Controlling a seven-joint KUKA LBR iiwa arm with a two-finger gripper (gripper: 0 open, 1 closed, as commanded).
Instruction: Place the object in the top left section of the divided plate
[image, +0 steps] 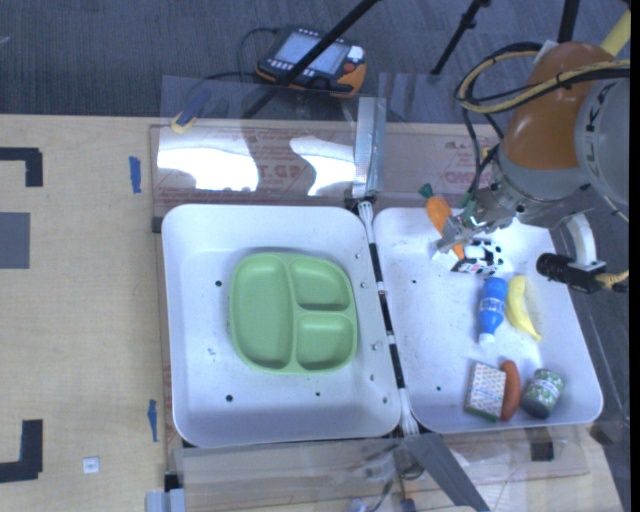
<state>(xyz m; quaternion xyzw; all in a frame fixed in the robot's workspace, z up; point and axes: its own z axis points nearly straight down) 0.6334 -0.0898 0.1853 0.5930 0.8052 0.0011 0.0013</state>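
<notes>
— Over the back of the right bin (420, 330), what does the arm (545, 130) do?

— It reaches in from the right, and its gripper (462, 232) hangs low over the bin's far end, right at a carrot (437, 210).

— Does the gripper hold the carrot?

— That cannot be told. The gripper's tip is small and blurred against the carrot, so how wide it stands, and whether anything sits in it, is not clear. The carrot's green top points toward the bin's far wall, and its orange body runs down under the gripper.

— Where is the plate (262, 315)?

— It lies in the middle of the left bin (200, 250), green, with one long section on the left and two smaller ones on the right. The carrot is well apart from it, across the wall between the bins.

— What else lies in the right bin?

— A black-and-white toy (482, 258) sits just beside the gripper, on the near side. Nearer still, a blue bottle (492, 308) and a banana (520, 305) lie side by side. At the near corner are a box (487, 390), a sausage (511, 388) touching it, and a can (543, 392).
</notes>
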